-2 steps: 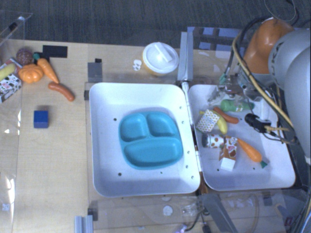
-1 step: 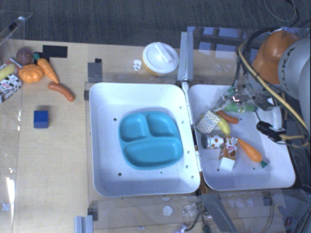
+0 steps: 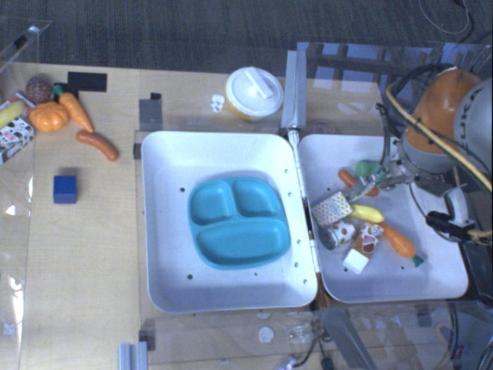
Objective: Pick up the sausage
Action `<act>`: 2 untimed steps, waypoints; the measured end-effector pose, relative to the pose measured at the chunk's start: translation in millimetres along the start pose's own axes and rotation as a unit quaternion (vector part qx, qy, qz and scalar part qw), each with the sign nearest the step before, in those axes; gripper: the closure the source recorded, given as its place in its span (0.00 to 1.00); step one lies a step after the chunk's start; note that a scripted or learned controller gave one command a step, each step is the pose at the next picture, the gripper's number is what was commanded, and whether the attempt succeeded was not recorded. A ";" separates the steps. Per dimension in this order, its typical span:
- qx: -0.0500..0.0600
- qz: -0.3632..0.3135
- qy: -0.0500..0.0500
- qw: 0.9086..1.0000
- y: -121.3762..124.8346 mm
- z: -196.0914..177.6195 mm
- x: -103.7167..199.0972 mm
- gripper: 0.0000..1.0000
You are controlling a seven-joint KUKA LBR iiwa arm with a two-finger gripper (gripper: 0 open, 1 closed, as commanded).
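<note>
The sausage [image 3: 348, 179], a short reddish piece, lies in the upper left part of the right bin [image 3: 447, 284], partly under the gripper [image 3: 368, 189], whose fingers [image 3: 362, 193] reach down just beside it; whether they are apart or together I cannot tell. Near it in the same bin lie a green piece [image 3: 367, 167], a yellow banana [image 3: 367, 213], a patterned box [image 3: 332, 207], a carrot [image 3: 399, 241] and a small white block [image 3: 356, 260]. The left bin [image 3: 166, 284] holds a blue divided plate [image 3: 239, 220], and a second sausage-like piece [image 3: 98, 145] lies on the tabletop [image 3: 77, 284] at far left, beside a small pumpkin [image 3: 48, 117] and a blue cube [image 3: 65, 189].
</note>
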State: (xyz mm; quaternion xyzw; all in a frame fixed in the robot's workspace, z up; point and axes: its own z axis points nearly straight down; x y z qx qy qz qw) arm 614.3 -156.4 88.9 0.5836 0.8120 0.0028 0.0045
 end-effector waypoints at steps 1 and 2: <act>-0.003 0.000 -0.002 1.000 1.7 -12.2 -1.4 1.00; 0.002 -0.027 0.001 1.000 49.3 -69.9 53.1 1.00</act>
